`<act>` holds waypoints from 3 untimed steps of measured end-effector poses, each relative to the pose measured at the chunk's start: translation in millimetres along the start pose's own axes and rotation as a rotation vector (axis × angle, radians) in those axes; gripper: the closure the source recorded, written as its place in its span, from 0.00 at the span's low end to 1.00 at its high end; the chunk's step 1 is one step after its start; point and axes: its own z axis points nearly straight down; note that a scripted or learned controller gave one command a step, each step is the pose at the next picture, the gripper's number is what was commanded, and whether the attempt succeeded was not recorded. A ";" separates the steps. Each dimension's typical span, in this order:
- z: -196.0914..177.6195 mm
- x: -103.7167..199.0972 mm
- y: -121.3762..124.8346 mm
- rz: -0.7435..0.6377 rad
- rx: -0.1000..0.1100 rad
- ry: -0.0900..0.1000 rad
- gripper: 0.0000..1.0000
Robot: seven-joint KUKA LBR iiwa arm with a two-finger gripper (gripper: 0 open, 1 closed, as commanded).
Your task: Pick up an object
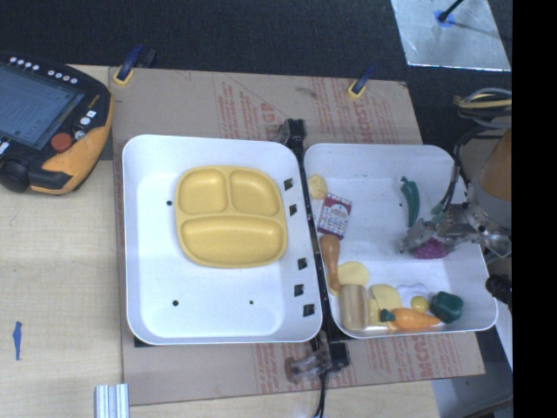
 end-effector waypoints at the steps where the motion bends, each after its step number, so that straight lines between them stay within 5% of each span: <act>1: 40.5 -2.9 26.5 -0.001 -0.010 -0.005 0.00; 2: 35.9 -10.8 97.1 -0.001 -0.017 -0.005 0.00; 3: -53.3 -16.5 8.7 0.005 -0.015 -0.006 0.00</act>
